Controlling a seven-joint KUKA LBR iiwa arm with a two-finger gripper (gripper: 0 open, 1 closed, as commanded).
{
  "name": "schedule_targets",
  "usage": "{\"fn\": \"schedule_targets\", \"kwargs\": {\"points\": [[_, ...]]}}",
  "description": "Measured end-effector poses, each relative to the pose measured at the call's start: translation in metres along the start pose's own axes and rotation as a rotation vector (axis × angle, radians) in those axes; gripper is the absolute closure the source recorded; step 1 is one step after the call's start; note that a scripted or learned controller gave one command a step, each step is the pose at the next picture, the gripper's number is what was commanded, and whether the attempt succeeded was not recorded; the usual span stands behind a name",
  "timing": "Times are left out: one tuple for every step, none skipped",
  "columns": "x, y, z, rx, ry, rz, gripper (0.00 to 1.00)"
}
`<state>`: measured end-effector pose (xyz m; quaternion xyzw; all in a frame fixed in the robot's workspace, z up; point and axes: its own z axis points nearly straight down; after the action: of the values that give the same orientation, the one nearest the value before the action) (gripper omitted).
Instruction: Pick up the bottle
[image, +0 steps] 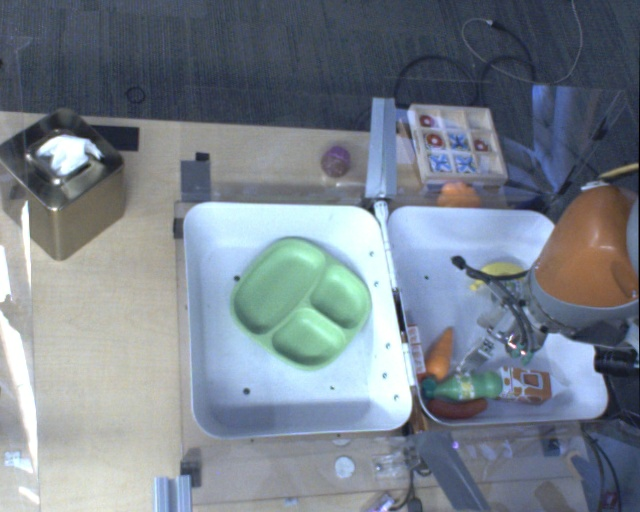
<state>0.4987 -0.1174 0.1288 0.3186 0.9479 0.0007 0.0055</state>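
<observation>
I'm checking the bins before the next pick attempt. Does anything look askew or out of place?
Mildly. The bottle lies on its side in the right bin, crowded against its near wall with a carrot, a red item and a small carton. The green divided tray sits skewed in the left bin. Nothing looks spilled or broken.

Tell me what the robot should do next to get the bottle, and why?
Probably ease the end effector down toward the near wall, because the green bottle lies on its side there in the right bin, beside the carrot.
</observation>
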Motion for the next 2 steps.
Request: {"fn": "schedule_targets", "kwargs": {"points": [[0.014, 0.005, 0.037, 0.007, -0.018, 0.022, 0.00], [-0.037, -0.046, 0.029, 0.000, -0.001, 0.174, 0.00]]}}
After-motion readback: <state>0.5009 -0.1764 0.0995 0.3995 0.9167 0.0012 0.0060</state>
